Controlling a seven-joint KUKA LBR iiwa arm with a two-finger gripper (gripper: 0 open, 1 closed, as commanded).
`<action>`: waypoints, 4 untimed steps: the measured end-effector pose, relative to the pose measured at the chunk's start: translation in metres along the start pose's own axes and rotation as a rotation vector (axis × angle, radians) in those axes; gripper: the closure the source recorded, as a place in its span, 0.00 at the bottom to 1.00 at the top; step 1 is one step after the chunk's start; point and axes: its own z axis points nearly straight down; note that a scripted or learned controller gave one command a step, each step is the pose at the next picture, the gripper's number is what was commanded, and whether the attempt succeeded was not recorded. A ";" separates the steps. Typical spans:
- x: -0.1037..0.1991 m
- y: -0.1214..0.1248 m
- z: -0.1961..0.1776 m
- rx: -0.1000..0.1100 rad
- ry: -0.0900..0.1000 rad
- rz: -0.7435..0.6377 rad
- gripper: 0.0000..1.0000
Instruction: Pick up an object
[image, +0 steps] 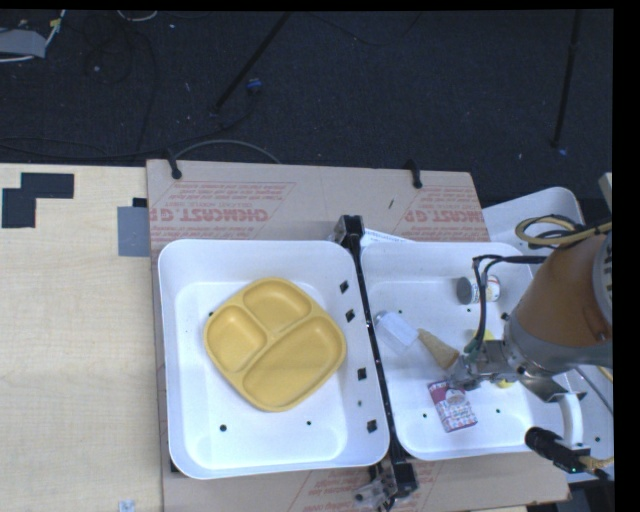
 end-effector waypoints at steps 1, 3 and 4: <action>0.006 -0.003 -0.060 0.006 -0.003 -0.005 1.00; 0.015 -0.002 -0.122 0.009 -0.002 -0.005 1.00; 0.061 0.019 -0.111 0.011 -0.001 -0.007 1.00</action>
